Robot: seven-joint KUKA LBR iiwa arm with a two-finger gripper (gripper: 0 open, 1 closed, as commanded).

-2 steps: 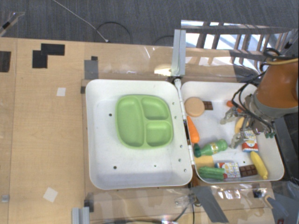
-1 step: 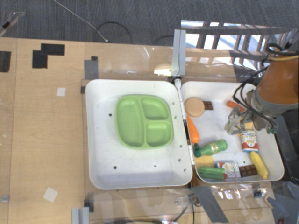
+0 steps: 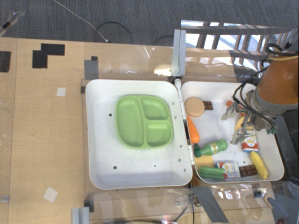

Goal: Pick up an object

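- As the arm (image 3: 279,85) reaches over the right bin (image 3: 218,96) from the right, the step in hand appears to be the approach for a pick; nothing is seen lifted.
- Gripper (image 3: 246,125): it hangs low over the right side of that bin, just beside a small red-and-white carton (image 3: 250,143). Whether it is open or closed cannot be told, and no item is visibly in its grasp.
- Candidate objects all lie in the right bin: a round tan disc (image 3: 195,107) near the top left, an orange carrot (image 3: 193,130) along the left wall, a green bottle (image 3: 211,148) in the middle, a yellow banana-like piece (image 3: 259,164) at the lower right, a dark green vegetable (image 3: 211,172) and a flat printed packet (image 3: 232,169) along the bottom wall.
- Next move, by judgement: settle on one item, descend squarely over it and close. The items lie close together, so neighbours may be knocked.
- Materials: the objects look like smooth, glossy plastic toy food, rounded and likely slippery; the carton and packet are flatter and edged.
- Left bin (image 3: 100,171): shallow white plastic with rounded corners, holding a pale green divided plate (image 3: 143,121) with three compartments.
- Desk (image 3: 42,139): light wood grain, matt.
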